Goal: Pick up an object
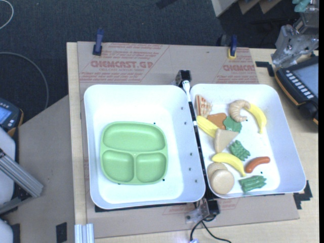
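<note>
Up at the far right corner of the bench, past the right bin [283, 135], sits my claw [296, 47]. I cannot tell from this view how it is set.

All the toy food lies in the right bin, down and to the left of my claw. I think the easiest pick is the yellow banana [259, 117]. It is the piece nearest my claw, up by the bin's far right side. It is long and runs from the far side toward the near side, with a small bend. So I would grab it across its thin middle.

Just left of that banana is the croissant [239, 109], almost touching it. That one could get in my way. Below the croissant sit a green leaf [233, 124] and a tan wedge [224, 139]. Near the bin's front edge are a red sausage [257, 163], a second banana [228, 161] and a round bun [221, 180].

Left of the right bin, the other bin [96, 100] holds a green plate [134, 152] with three parts.
</note>
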